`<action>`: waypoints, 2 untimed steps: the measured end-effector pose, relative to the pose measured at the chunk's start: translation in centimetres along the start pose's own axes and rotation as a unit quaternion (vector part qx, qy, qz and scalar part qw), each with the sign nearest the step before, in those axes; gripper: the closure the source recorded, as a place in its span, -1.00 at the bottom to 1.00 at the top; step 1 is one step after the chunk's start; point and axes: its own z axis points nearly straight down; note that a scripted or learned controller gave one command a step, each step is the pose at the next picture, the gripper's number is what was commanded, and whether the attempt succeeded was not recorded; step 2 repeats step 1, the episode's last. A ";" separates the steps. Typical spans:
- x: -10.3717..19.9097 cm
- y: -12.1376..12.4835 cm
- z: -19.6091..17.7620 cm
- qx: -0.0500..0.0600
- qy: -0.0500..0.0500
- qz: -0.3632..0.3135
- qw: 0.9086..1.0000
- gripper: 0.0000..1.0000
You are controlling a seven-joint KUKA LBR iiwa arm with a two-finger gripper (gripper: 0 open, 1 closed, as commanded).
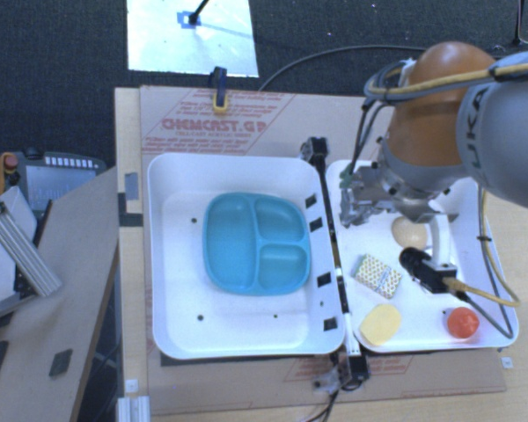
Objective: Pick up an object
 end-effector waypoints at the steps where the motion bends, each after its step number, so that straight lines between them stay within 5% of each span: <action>1: 4.8 0.3 1.7 0.001 0.000 0.001 1.000 1.00; 2: 4.8 0.3 1.7 0.001 0.000 0.001 1.000 1.00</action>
